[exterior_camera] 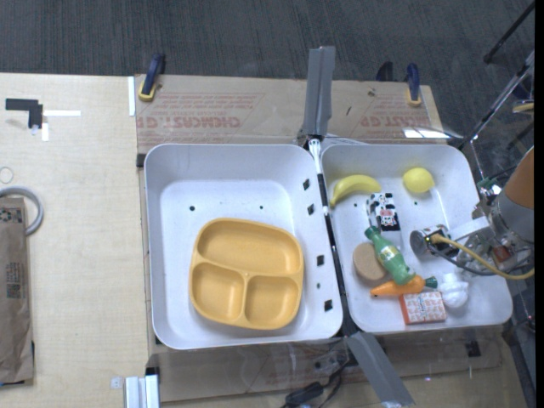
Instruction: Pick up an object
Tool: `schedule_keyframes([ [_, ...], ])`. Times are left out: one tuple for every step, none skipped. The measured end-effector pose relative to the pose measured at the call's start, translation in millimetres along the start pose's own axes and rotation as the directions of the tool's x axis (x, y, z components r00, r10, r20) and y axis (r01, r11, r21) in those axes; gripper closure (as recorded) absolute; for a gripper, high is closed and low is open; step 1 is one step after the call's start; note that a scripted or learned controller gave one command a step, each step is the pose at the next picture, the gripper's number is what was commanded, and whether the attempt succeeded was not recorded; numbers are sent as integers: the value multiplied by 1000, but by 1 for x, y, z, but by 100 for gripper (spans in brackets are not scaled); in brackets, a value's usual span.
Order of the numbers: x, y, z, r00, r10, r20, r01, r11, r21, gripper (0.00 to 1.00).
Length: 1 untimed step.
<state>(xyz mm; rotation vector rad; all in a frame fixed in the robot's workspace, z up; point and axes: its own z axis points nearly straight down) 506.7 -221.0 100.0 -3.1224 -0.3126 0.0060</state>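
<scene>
Eight small things lie in the right bin [463,206], any of which could be picked, and none is off its floor. We take the green bottle [389,257], lying tilted near the bin's middle, as our mark. A tan disc [365,264] touches the bottle on its left. A carrot [396,288] lies just below the bottle, at its lower end. An orange-red box [422,308] sits below the bottle and a little to its right, and a white lump [456,293] lies further right of the bottle. A small black-and-white item [383,212] stands just above the bottle. A banana [355,187] lies above the bottle and to its left, and a yellow lemon [417,180] above it and to its right. The gripper [491,243] hangs well to the right of the bottle, at the bin's right rim. We cannot tell whether it is open or closed, and we see nothing held in it. Well left of the bottle, the left bin [170,228] holds a yellow divided plate [246,273].
</scene>
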Motion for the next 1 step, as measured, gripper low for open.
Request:
schedule_keyframes([
  [-29, -5, -40, 1000, 1, 0, -1, 1000, -1, 100],
])
